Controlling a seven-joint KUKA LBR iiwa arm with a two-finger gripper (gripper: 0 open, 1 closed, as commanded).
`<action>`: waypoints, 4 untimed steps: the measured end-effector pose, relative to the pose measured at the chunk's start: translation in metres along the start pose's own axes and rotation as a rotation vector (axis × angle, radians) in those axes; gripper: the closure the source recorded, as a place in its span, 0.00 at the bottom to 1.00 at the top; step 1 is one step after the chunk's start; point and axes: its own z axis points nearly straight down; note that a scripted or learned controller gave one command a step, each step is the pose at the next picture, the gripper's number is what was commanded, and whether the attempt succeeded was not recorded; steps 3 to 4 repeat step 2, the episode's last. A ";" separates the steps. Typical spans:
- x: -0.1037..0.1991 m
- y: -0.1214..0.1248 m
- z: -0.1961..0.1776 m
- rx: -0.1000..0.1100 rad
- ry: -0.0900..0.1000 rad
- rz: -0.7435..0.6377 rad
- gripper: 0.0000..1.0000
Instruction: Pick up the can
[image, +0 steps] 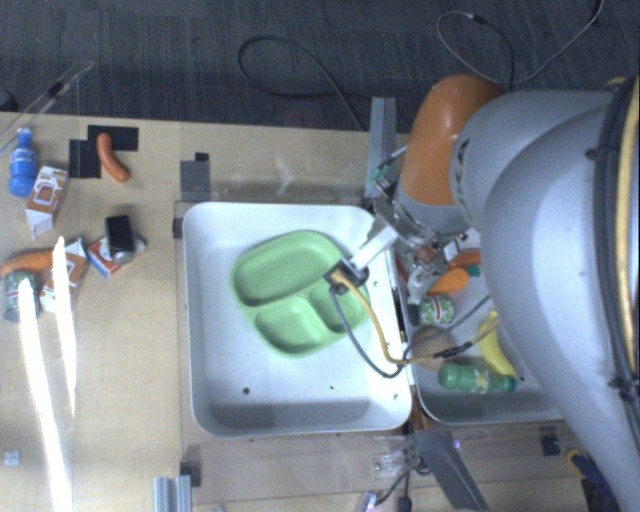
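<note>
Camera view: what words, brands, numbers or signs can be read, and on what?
Nothing can be read.
Label on the blue bottle: too blurred.
Print on the red-and-white carton: too small.
Label on the green bottle: too blurred.

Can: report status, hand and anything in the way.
Hand at right bin. Can in bin, close beside hand. Carrot, banana, green bottle crowd it.

Tray (290, 278) in left bin (232, 385)
</note>
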 end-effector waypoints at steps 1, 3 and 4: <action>-0.092 -0.015 -0.001 -0.001 0.002 -0.029 0.00; -0.045 0.072 -0.062 -0.003 0.002 0.049 0.00; -0.045 0.072 -0.062 -0.003 0.002 0.049 0.00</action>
